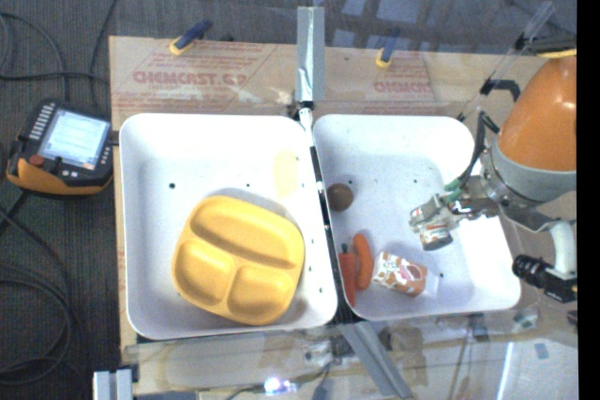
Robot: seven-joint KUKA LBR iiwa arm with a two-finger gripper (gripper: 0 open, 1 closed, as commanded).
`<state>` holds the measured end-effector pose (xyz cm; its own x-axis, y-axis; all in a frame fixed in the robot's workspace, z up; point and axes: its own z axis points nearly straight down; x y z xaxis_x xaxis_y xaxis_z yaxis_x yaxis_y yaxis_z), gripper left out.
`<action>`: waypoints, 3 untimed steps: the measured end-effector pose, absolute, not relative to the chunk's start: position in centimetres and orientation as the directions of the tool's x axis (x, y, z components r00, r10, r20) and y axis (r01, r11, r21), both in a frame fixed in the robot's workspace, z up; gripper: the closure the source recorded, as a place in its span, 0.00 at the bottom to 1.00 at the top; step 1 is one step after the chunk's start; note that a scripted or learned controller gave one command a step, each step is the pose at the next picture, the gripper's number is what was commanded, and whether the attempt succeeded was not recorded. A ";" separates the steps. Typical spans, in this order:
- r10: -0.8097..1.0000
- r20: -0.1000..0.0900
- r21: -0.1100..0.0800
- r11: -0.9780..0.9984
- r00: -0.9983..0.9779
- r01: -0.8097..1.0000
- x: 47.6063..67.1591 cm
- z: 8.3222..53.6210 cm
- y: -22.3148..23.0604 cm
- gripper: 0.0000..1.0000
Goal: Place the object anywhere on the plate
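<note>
A yellow compartment plate (240, 258) lies in the left bin (150, 155), toward its front. In the right bin (394, 145) are a small brown round object (339, 196) near the dividing wall, an orange carrot-like piece (357, 263) at the front left, and a white and orange packet (401, 275) beside it. My gripper (431, 226) hangs over the right part of the right bin, above and right of the packet. Nothing shows between its fingers.
A teach pendant (64, 148) lies off the bench at the left. The arm's orange band (544, 117) and grey wrist (525, 192) stand over the right bin's right side. Clamps (189, 36) hold the board at the back.
</note>
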<state>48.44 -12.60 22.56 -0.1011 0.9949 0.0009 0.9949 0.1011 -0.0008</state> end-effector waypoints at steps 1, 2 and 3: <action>0.975 0.000 -0.002 0.222 -0.222 0.975 48.4 21.5 -4.5 1.00; 0.976 -0.002 -0.003 0.217 -0.217 0.976 50.2 18.3 0.8 1.00; 0.954 0.000 -0.004 0.301 -0.301 0.954 51.7 19.0 6.3 1.00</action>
